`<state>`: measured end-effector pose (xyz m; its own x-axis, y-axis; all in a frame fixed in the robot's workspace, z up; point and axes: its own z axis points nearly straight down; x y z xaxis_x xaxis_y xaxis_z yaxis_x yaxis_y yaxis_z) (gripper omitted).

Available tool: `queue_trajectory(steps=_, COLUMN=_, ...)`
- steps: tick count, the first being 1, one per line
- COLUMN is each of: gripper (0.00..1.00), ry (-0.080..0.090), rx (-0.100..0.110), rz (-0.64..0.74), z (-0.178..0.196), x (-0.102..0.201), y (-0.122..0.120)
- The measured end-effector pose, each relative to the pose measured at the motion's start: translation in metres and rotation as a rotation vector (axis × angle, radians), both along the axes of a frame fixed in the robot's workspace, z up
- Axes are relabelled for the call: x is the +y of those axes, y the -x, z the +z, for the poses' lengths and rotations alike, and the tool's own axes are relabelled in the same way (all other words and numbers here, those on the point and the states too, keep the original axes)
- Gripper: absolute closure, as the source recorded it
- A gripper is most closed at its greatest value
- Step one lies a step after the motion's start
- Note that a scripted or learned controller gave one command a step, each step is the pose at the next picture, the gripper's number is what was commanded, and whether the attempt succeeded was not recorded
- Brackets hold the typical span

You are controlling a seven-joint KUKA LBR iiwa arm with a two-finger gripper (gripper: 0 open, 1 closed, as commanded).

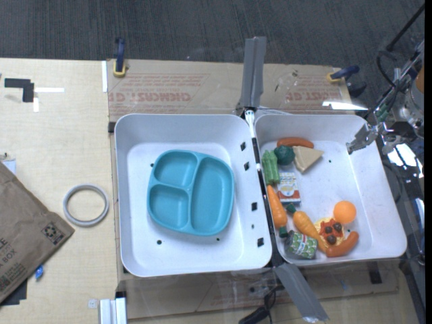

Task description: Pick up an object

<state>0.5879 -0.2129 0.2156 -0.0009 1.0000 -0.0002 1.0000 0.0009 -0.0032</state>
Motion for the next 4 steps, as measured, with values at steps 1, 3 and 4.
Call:
queue_trajectory(steps=1, gripper=0.0, ry=0.001, rx=-0.001, rz=-0.02, z=-0.037, x=0.081, y=-0.065)
queue_trajectory(steps=3, gripper=1.0, ry=0.003, rx=-0.001, rz=-0.006, z=-0.116, x=0.082, y=-0.071)
queue_trajectory(steps=4, gripper=1.0, ry=0.001, rx=-0.002, rz=0.077, z=-0.002, x=0.131, y=-0.071)
